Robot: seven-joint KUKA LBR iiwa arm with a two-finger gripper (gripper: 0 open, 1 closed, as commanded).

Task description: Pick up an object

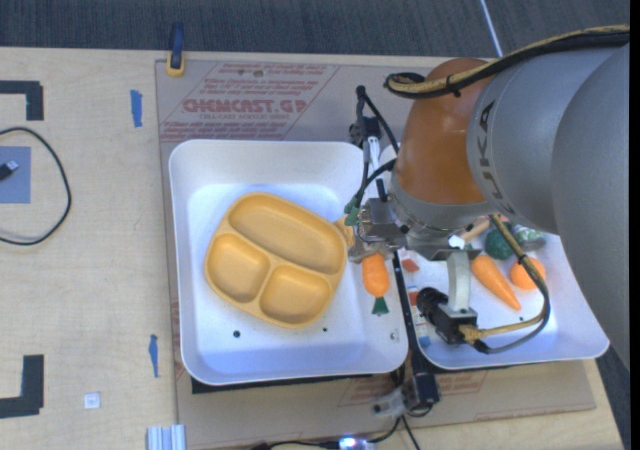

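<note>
Nearest the camera: cable bundle and a black connector point(443, 321) hang off the arm's wrist, over the ridge where the two bins meet.

Left bin point(190, 238): a toy carrot point(375, 276) lies against its right wall, orange body with a green tip at the near end. Its long axis runs roughly near-to-far, about parallel to that wall.

The gripper point(371, 231) sits directly above the far end of this carrot, at the bin's right edge. From this angle the wrist hardware blocks the fingertips, so whether it is clenched or released cannot be told. Nothing is visibly held.

Key relation: the carrot extends from just under the gripper toward the camera. Its body is offset slightly to the near side of the gripper. Judgement: a grasp needs a small shift toward the near edge, with the closing direction set across the carrot's width, i.e. left-right in the view. The wall just beside it leaves little room on the right side, so a clipped finger or a pinch on the tip only is the likely failure.

Also in the left bin: a yellow three-compartment plate point(275, 256), tilted, well left of the carrot and apart from it.

Right bin point(575, 338): two more carrots point(492, 278), partly hidden under the arm point(560, 148).

Farther back: bare surface point(80, 88) with blue tape marks.
</note>
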